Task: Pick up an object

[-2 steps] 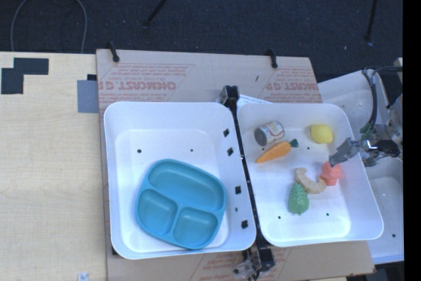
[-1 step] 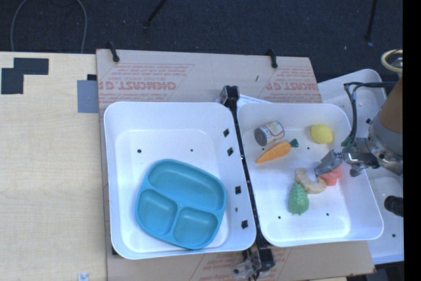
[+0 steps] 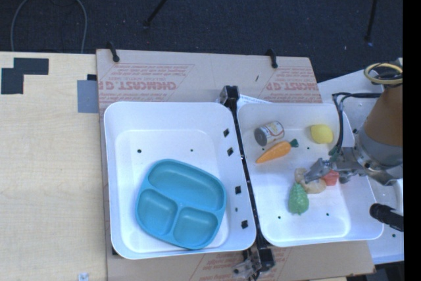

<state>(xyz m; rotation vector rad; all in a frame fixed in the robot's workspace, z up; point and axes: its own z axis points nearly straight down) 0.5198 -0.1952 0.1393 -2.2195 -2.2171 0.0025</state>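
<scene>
In the right bin (image 3: 332, 224), a green toy (image 3: 298, 199) lies nearest, the jaws (image 3: 320, 171) hover at its one o'clock over small items, their state unclear, with carrot (image 3: 273, 152), can (image 3: 268, 133) and lemon (image 3: 321, 134) beyond.

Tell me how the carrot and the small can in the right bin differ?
The carrot is orange, long and tapered with a green tip; the can is grey, short and round. The carrot sits nearer the camera, the can behind it. Both lie on their sides in the right bin, close together.
</scene>
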